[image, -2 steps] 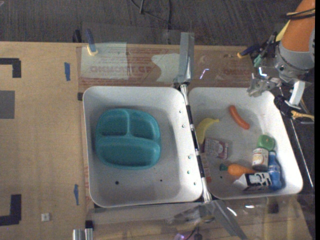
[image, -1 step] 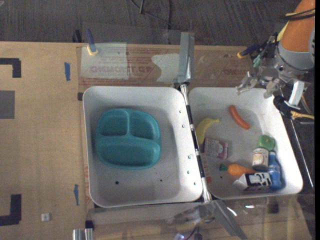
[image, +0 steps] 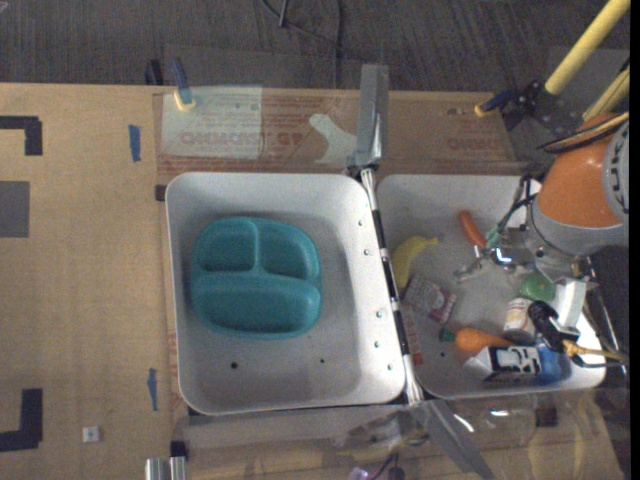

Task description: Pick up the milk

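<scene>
Clutter is crowding the right bin (image: 440, 193), where the gripper (image: 497, 257) is hanging. Whether it is wide or narrow I cannot tell. Just up-view of it a carrot (image: 471, 228) is lying, and off to its left a yellow fruit (image: 412, 256) is sitting by the bin wall. Down-view and left of the gripper a small packet (image: 429, 299) is lying flat. Down-view and right, a green thing (image: 537, 286) and a small bottle (image: 517, 315) are sitting between it and the milk (image: 522, 361). A second carrot (image: 476, 340) is lying just beside the milk's left end.

The milk is lying on its side by the near wall, well down-view of the gripper. Its long axis is running left to right, with the white end pointing left and the blue end right.

The left bin (image: 300, 368), well to the gripper's left, is holding a teal plate (image: 256, 274).
</scene>
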Robot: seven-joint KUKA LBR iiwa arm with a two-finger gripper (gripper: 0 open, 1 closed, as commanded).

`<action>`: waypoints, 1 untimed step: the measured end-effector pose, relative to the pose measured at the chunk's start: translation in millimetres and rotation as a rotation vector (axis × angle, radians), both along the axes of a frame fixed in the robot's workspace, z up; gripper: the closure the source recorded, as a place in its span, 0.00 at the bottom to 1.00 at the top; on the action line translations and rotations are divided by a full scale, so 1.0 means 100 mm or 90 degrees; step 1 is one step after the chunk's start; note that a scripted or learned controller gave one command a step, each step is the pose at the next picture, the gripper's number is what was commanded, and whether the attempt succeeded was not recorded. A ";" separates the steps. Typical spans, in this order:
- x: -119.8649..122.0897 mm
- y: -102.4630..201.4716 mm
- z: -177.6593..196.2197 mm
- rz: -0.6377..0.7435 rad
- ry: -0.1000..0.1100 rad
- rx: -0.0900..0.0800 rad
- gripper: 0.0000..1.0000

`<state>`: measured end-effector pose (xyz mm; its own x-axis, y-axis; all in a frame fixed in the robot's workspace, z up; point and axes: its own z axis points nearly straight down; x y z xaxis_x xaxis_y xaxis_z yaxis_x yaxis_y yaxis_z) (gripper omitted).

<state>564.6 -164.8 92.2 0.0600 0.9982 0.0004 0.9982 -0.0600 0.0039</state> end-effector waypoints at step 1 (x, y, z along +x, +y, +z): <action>0.00 -0.04 0.10 -0.005 -0.002 -0.001 1.00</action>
<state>564.1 -169.1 102.3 0.0682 0.9977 -0.0011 0.9977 -0.0681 0.0067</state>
